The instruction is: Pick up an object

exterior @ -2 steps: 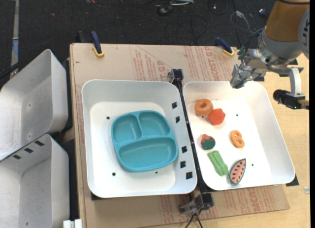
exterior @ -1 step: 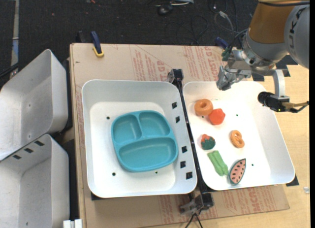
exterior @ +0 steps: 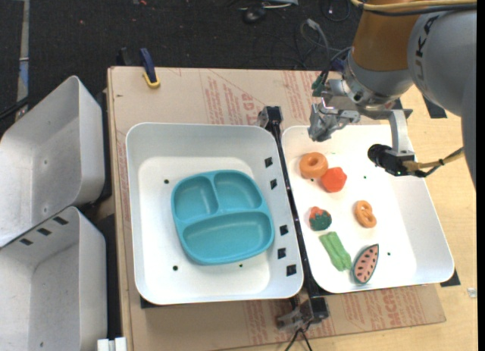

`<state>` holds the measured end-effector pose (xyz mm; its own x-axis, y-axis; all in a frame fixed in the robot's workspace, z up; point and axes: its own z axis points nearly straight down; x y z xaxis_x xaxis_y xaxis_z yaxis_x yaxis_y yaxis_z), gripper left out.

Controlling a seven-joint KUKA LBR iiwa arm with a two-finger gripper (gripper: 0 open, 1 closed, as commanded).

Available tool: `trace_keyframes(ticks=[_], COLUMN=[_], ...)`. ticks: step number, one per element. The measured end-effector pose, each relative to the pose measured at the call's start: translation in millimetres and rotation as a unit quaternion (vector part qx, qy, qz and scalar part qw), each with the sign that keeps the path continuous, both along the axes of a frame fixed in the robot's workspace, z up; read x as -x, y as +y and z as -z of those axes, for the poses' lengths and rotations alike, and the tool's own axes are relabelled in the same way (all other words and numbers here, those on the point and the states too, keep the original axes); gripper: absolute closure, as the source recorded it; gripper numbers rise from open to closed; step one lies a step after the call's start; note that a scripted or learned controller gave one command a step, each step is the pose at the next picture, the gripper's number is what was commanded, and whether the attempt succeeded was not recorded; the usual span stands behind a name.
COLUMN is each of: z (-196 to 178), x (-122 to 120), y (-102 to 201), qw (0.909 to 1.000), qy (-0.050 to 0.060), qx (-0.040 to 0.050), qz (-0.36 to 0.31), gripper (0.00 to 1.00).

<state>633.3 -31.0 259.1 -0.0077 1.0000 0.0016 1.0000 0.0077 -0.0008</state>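
My gripper [exterior: 324, 131] hangs over the far left corner of the right bin [exterior: 424, 213], just above and behind an orange doughnut [exterior: 313, 165]. Nothing shows between its fingers. A red piece [exterior: 334, 180] lies against the doughnut's near right side. Farther forward are a small orange pretzel [exterior: 364, 214], a red and green piece [exterior: 319, 218], a green bean pod [exterior: 334, 251] and a watermelon slice [exterior: 365, 263].
The left bin [exterior: 151, 213] holds a blue divided plate [exterior: 222, 216]. A black divider with clips [exterior: 286, 213] runs between the two bins. Two white tubs [exterior: 45, 190] stand off the bench at the left.
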Motion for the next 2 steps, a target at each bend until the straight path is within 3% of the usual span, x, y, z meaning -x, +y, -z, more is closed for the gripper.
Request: trace_keyframes(ticks=[2], z=[23.3], x=[35.3], y=[112.9], qw=[1.0000], qy=[0.001], qx=[-0.0003], qz=[-0.001], gripper=[1.00])
